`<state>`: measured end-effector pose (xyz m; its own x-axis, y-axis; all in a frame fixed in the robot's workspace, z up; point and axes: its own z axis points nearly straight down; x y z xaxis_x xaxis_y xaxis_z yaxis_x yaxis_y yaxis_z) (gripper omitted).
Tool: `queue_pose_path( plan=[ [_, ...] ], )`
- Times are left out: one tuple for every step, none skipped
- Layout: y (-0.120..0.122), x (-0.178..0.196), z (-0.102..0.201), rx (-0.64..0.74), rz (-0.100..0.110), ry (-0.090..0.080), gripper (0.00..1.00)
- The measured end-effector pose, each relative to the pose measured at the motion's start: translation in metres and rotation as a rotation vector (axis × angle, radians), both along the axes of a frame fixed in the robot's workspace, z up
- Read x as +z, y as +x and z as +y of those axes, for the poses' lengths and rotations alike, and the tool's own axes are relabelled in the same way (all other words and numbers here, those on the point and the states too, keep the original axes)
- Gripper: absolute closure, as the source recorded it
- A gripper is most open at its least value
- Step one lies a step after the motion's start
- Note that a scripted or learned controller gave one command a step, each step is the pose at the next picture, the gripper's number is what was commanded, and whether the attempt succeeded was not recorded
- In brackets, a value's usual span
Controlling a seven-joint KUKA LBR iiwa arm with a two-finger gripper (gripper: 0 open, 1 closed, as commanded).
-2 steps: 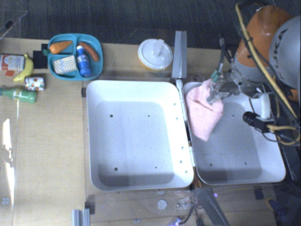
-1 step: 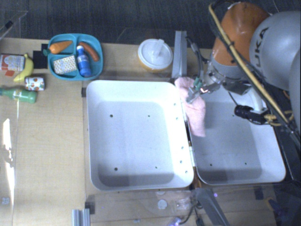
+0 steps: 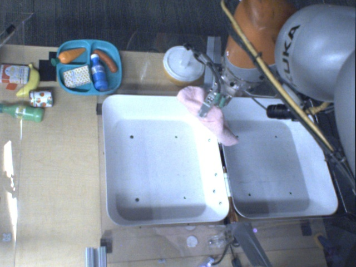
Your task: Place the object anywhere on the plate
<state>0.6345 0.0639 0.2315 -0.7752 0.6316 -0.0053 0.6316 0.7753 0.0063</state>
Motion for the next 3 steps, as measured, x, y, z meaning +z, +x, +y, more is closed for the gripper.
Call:
queue_pose_path(
  plan=[
    [0.009,-0.009,0.059,0.401,0.000,-0.002,1.00],
    [0.018,-0.005,0.080,0.685,-0.002,-0.004,1.00],
    [0.018,-0.005,0.080,0.685,-0.003,-0.004,0.00]
  ],
)
